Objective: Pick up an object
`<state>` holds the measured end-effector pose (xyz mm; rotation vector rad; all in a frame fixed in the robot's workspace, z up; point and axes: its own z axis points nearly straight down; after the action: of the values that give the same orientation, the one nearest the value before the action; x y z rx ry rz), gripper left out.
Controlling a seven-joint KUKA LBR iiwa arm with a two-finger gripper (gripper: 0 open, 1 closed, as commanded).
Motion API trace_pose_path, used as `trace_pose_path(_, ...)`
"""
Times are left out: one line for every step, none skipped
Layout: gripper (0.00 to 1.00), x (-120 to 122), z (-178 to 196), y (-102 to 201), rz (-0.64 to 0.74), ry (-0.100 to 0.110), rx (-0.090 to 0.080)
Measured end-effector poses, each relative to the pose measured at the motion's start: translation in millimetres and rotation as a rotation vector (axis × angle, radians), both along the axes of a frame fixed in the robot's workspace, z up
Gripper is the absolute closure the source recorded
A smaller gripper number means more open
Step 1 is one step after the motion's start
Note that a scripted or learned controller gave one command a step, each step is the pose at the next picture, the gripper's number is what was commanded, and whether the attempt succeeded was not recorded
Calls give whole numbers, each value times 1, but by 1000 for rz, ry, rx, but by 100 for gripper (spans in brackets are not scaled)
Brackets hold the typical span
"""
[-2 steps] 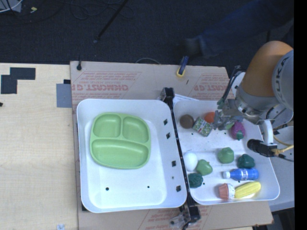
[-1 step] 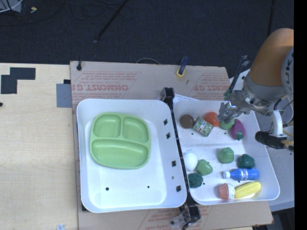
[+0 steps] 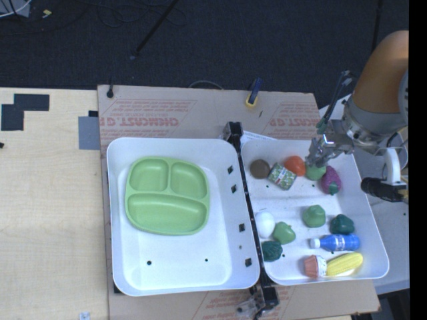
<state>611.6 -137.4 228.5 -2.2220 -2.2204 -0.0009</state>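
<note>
From my seat the jaws [image 3: 321, 153] hang at the right bin's far edge, directly over a small green toy [image 3: 315, 173] beside the orange ball [image 3: 294, 165]; their opening I cannot tell.

**Clearance and Obstructions, Both Bins**

Left bin [image 3: 133, 259]: the green divided plate [image 3: 167, 196] occupies the far half. The near half of the floor is bare and open to approach from above.

Right bin [image 3: 373, 245]: crowded. Along the far wall, the brown ball [image 3: 259, 169], the small can [image 3: 281, 176], the orange piece [image 3: 294, 165] and the purple piece [image 3: 331, 180] sit close together, with the claw [image 3: 319, 157] directly above them. The near half holds the white egg [image 3: 265, 224], green pieces [image 3: 313, 215], the blue bottle [image 3: 337, 243] and the corn cob [image 3: 345, 264]. A narrow bare strip lies across the middle.

The raised divider [image 3: 241, 205] separates the bins.
</note>
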Motion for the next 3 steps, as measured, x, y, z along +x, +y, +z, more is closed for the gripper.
trace_pose_path(100, -3, 1, 56, 5, 3, 2)
trace_pose_path(100, -24, -8, 114, 5, 6, 2)
trace_pose_path(100, -42, -13, 168, 6, 6, 2)
